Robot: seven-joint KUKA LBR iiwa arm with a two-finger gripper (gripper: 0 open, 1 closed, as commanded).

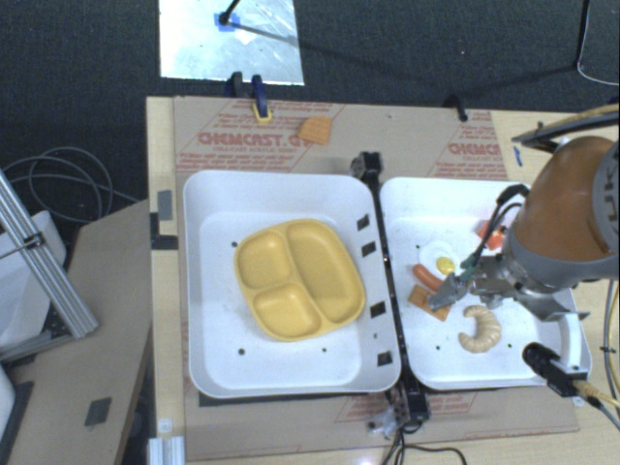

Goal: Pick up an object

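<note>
A yellow divided plate point(298, 279) is seen in the left bin point(208, 201), untouched. In the right bin point(417, 371) lie a small sausage point(426, 275), a yellow piece point(445, 265), a brown slab point(422, 301) and a croissant point(480, 327). The gripper point(441, 296) is lowered beside the slab, presumably aimed at it; whether anything is clasped cannot be told.

Bright even overhead light, soft shadows, glare on white bins point(208, 201).
</note>
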